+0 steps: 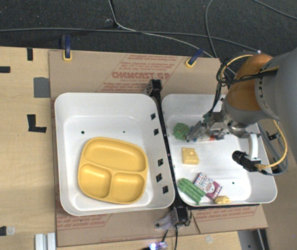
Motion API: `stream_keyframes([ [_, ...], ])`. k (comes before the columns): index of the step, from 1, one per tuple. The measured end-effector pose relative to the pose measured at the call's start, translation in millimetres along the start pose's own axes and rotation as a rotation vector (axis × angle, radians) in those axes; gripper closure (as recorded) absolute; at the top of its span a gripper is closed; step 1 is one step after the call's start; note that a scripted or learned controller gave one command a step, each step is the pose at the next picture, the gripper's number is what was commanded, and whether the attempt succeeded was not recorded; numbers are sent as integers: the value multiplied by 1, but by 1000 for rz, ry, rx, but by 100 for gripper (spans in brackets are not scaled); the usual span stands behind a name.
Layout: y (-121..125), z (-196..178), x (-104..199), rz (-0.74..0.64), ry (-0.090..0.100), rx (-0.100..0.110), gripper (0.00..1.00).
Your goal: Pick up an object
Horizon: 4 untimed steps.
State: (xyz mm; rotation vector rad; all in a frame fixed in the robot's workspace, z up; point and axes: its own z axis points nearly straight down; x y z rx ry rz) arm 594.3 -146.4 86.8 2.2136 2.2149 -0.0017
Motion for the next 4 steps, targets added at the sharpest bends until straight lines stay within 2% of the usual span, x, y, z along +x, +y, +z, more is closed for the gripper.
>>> stream_keyframes([
  [1, 3, -15, 2, -2, 3, -8, 100],
  [2, 6, -57, 1, -1, 7, 3, 100],
  [3, -2, -112, 6, -1, 7, 2, 100],
  [4, 0, -151, 6, -1, 7, 3, 100],
])
